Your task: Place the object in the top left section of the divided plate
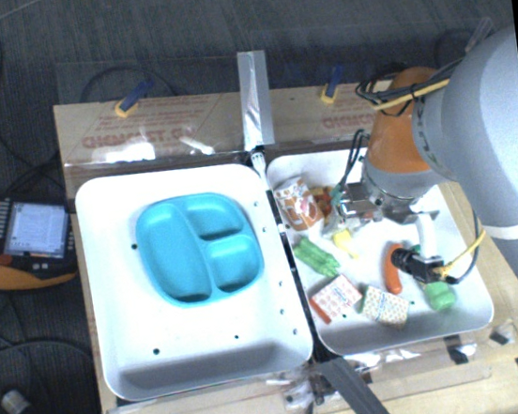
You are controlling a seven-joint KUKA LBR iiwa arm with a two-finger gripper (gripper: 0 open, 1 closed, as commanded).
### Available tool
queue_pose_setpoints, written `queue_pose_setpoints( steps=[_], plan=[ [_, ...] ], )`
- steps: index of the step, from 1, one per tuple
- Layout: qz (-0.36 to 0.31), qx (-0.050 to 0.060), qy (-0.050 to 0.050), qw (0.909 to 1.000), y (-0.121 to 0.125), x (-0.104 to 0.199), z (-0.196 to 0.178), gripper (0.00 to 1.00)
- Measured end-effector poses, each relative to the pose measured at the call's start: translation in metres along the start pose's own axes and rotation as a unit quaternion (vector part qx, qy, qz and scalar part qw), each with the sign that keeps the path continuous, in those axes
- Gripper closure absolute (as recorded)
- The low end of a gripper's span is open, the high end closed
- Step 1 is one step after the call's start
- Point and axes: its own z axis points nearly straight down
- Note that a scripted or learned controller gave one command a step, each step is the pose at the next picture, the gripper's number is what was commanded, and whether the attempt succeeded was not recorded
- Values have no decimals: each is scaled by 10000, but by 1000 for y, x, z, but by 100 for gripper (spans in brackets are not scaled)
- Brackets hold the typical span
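Currently I'm seeing the grey-and-orange arm's gripper (349, 206) hovering low over the right white bin (473, 320) among the toy clutter, grip state unreadable, picked object unidentifiable, while the turquoise divided plastic plate (198, 247) is sitting unfilled in the left white bin (128, 361), so placement is pending.

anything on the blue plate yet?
No. The blue divided plate in the left bin has all its sections bare; the small objects lie in the right bin.
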Motion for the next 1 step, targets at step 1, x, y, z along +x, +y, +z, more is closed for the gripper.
queue_pose_setpoints(
  steps=[1],
  plan=[
    [294, -32, 21, 9996, 27, 7, 0, 100]
  ],
)
